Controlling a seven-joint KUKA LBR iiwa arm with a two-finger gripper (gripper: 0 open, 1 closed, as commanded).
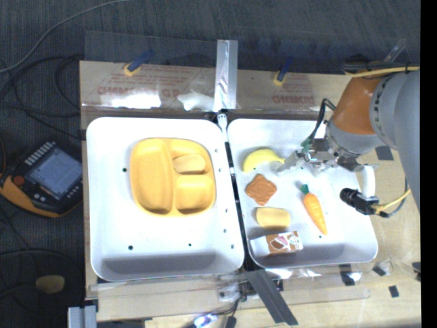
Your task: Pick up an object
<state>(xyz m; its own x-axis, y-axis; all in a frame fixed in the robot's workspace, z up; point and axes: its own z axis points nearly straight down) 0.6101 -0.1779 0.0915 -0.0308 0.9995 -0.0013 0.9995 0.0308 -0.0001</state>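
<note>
The right bin (355, 241) holds several toy foods. A yellow banana-like piece (261, 158) lies at its back left. In front of that lie a brown cookie-like piece (261, 188) and a pale yellow lump (272, 216). An orange carrot (314, 210) with a green top lies in the middle, and a small brown carton (284, 242) sits by the front wall. My gripper (308, 161) hangs low over the back of this bin, just right of the banana piece and just behind the carrot's top. Nothing shows in its grasp.
The left bin (109, 238) carries a yellow divided tray (157, 180) with a tan bread-like piece (188, 163) in its back compartment. The arm (382, 115) comes in over the right bin's back right corner. A handheld controller (44, 176) lies off the bench at left.
</note>
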